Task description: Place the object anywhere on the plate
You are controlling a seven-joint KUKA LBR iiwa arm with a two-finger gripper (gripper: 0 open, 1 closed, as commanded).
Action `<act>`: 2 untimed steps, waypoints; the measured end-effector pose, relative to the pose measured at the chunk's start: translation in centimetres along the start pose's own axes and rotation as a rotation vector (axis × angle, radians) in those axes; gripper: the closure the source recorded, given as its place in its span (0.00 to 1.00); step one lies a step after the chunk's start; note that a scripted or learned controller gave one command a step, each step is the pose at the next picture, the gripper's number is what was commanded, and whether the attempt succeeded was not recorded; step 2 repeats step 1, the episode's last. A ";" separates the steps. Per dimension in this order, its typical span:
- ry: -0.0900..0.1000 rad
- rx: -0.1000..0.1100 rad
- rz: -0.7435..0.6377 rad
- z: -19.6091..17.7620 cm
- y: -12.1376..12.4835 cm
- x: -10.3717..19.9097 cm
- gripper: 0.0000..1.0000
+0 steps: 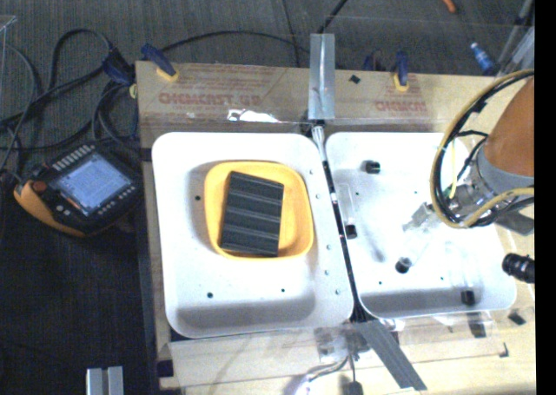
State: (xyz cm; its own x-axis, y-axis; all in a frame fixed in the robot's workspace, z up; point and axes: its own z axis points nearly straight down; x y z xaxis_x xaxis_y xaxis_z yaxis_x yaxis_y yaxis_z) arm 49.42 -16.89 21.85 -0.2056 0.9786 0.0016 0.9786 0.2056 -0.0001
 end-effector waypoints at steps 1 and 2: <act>0.000 0.000 0.000 0.0 0.0 0.0 0.00; 0.000 0.000 0.000 0.0 0.0 0.0 0.00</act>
